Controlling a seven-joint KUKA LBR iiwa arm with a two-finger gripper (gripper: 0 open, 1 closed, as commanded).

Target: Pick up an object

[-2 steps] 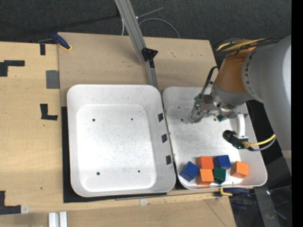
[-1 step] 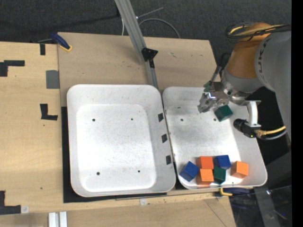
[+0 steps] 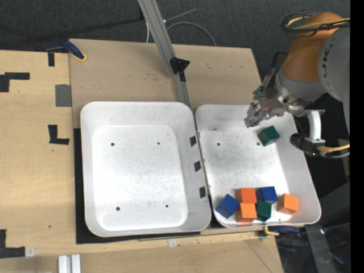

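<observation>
Right bin [image 3: 296, 169]: gripper [image 3: 254, 118] beside green block [image 3: 268, 135], grip unclear

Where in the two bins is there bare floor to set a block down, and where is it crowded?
Free: the whole left bin, and the right bin's middle between the green block and the block cluster. Crowded: that cluster along the near edge.
</observation>
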